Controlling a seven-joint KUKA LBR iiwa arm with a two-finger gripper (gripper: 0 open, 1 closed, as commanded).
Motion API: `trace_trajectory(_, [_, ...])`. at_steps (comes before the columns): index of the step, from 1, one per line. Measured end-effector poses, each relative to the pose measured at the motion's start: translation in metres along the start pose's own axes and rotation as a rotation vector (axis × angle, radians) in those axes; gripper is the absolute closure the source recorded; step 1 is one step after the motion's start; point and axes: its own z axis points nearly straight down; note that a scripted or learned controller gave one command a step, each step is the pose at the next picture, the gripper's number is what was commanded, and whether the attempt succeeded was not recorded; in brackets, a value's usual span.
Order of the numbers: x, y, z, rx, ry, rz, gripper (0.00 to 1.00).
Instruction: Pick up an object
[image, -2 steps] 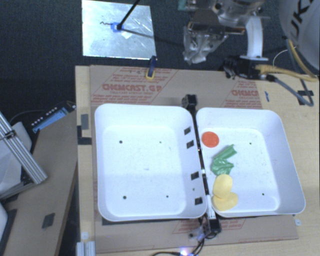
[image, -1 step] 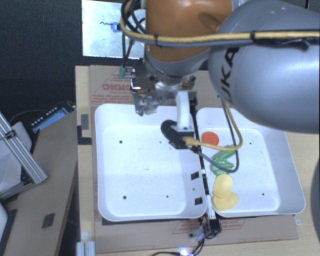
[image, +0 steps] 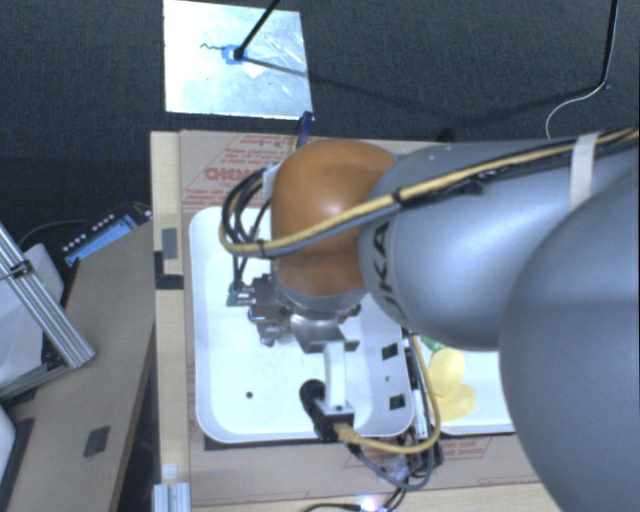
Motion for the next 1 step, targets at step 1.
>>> trace_trajectory(1, [-0.0018,0.004,-0.1176,-0.029,0.012,-0.002,1.0])
